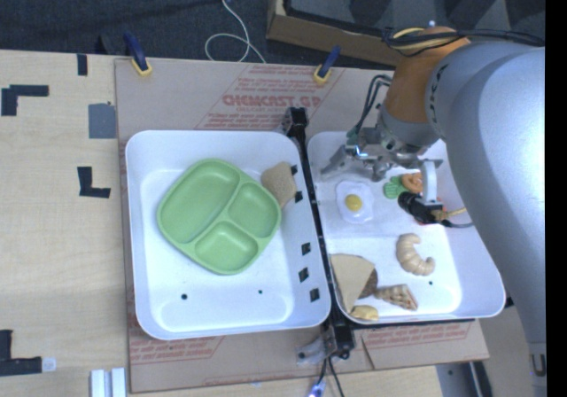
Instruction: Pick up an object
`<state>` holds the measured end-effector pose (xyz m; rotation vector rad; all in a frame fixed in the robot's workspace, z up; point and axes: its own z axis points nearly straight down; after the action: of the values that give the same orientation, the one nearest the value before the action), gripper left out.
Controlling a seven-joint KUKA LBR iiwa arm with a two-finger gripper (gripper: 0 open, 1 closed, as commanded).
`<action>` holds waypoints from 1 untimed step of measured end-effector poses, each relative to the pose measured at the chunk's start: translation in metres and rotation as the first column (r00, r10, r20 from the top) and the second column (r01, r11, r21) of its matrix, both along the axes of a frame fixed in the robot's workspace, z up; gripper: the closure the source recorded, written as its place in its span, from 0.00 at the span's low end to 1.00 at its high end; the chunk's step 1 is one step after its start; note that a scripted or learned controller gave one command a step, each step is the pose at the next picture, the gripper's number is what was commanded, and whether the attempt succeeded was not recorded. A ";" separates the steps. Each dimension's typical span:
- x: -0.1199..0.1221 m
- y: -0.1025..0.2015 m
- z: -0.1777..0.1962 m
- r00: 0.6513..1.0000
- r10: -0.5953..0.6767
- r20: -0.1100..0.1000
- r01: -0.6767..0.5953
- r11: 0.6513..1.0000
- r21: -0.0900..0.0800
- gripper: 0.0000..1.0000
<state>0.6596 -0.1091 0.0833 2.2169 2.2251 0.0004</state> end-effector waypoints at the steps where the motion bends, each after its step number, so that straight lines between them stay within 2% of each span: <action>1: -0.054 -0.014 0.001 1.000 -0.004 -0.002 0.004 1.000 -0.001 0.00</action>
<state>0.6051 -0.1232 0.0843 2.2218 2.2210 -0.0025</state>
